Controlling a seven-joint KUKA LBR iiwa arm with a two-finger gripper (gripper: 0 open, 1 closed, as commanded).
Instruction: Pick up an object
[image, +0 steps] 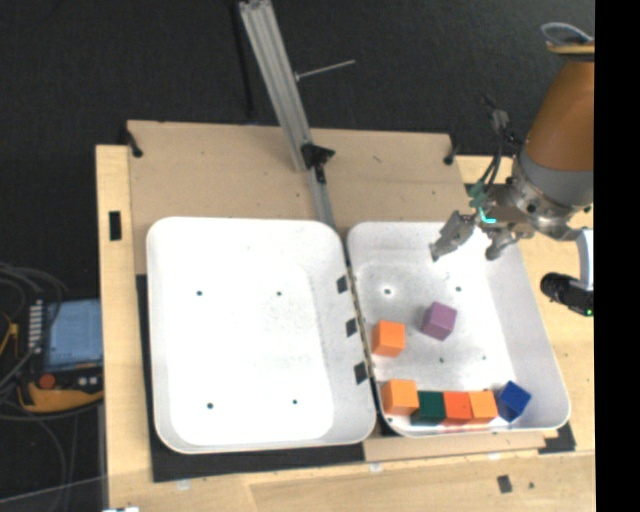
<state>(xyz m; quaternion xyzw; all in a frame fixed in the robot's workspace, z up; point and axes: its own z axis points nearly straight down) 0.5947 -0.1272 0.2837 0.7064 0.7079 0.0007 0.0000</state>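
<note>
The gripper (470, 240) hangs open and empty over the right bin's (530, 330) far end. A purple cube (438, 320) sits alone mid-bin, likely light, rigid and smooth; its two clear opposite flat sides offer the best hold.

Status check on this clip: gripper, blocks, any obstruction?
Gripper open, nothing between fingers, above right bin. Purple block loose mid-bin. Nothing blocking it.
</note>
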